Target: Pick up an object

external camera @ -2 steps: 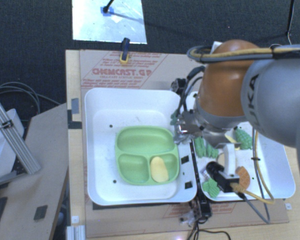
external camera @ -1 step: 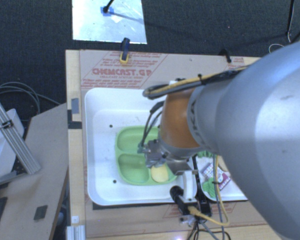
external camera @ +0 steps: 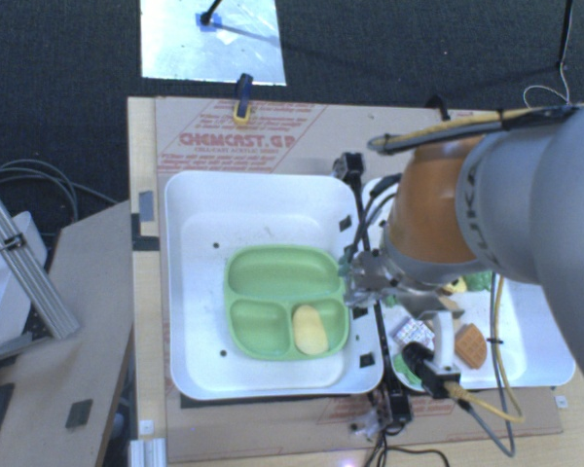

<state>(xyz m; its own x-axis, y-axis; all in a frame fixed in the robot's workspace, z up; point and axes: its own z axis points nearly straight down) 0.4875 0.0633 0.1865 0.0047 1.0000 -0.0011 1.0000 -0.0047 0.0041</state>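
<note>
A green divided plate (external camera: 273,275) lies in the left white bin (external camera: 204,212). A yellow oval piece (external camera: 310,329) rests in the plate's near-right compartment. My gripper (external camera: 414,311) hangs below the orange-banded wrist over the left part of the right bin (external camera: 540,353), mostly hidden by the arm. Beneath it I see a small checkered silver object (external camera: 414,334) and a brown waffle-like piece (external camera: 470,344). Nothing shows as held.
A green item (external camera: 479,281) and a yellow bit (external camera: 455,286) peek out behind the arm in the right bin. A yellow cable (external camera: 496,358) loops over that bin. The bins' shared wall (external camera: 370,300) runs just left of the gripper.
</note>
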